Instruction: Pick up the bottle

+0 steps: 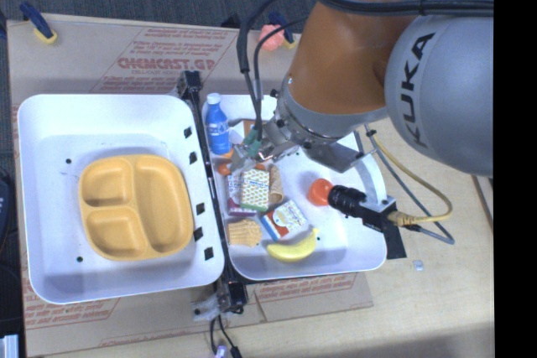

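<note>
Robot hand [254, 148] hovering low in the right bin, just beside a small water bottle [217, 124].

The bottle, clear with a blue cap and blue label, lies up and to the left of the hand, close against the bin's [361, 257] left wall, its long axis running roughly along that wall with the cap pointing away from the viewer. I cannot tell whether the hand is spread or pressed together; nothing shows pinched in it. Below the hand sit snack packets [256, 189], a banana [293, 248] and an orange round object [320, 191]. The left bin [42, 147] holds a yellow divided tray [134, 205]. "KUKA" reads on the grey arm [436, 88]; "CHEMCAST GP" is printed in red on the brown worktop [159, 54].
</note>
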`<state>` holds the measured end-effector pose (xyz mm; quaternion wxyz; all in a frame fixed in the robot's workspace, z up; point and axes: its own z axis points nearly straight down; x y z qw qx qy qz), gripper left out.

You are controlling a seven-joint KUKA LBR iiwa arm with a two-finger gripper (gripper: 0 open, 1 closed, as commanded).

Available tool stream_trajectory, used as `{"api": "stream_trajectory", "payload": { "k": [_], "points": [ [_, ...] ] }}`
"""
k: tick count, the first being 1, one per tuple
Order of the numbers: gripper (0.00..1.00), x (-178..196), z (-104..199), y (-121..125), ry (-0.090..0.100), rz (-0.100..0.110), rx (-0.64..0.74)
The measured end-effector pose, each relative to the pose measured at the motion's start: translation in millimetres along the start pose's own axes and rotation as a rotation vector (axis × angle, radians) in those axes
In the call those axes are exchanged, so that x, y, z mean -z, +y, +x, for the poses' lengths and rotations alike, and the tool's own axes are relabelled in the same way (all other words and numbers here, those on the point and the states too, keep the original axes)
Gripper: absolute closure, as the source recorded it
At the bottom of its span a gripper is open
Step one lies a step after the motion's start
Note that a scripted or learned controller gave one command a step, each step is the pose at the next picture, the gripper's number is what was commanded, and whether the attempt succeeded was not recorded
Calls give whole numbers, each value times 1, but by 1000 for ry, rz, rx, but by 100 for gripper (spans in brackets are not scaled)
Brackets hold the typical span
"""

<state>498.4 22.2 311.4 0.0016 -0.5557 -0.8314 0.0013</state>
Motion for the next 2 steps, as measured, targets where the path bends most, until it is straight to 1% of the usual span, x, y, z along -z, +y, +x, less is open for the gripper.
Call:
{"api": "stream_trajectory", "payload": {
  "k": [1,2],
  "points": [
    [100,72,39,-7,-4,-5,444],
    [100,29,81,9,-2,-1,355]
  ]
}}
